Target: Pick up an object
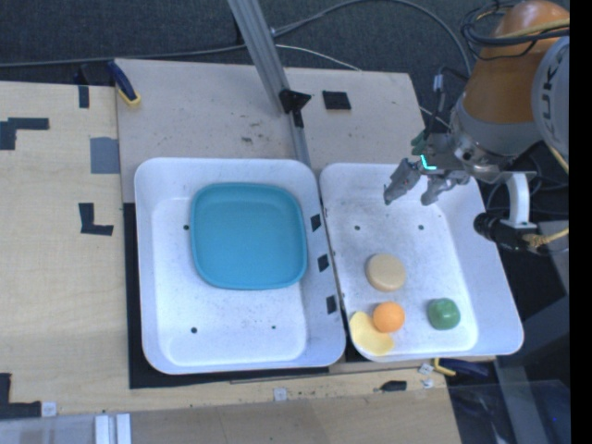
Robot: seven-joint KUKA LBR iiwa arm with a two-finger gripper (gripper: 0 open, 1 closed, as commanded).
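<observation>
The gripper (415, 191) hangs spread and empty over the right bin (481, 276); the orange ball (388, 317) partly hides a yellow piece (365, 337).

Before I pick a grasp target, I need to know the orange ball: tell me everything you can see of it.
The orange ball is small, round, smooth and evenly orange, with a matte look. It sits near the front edge of the right bin, resting against a flat yellow piece that partly shows beneath it. A tan round disc lies just behind it, a green ball to its right. The gripper is well away from it.
</observation>
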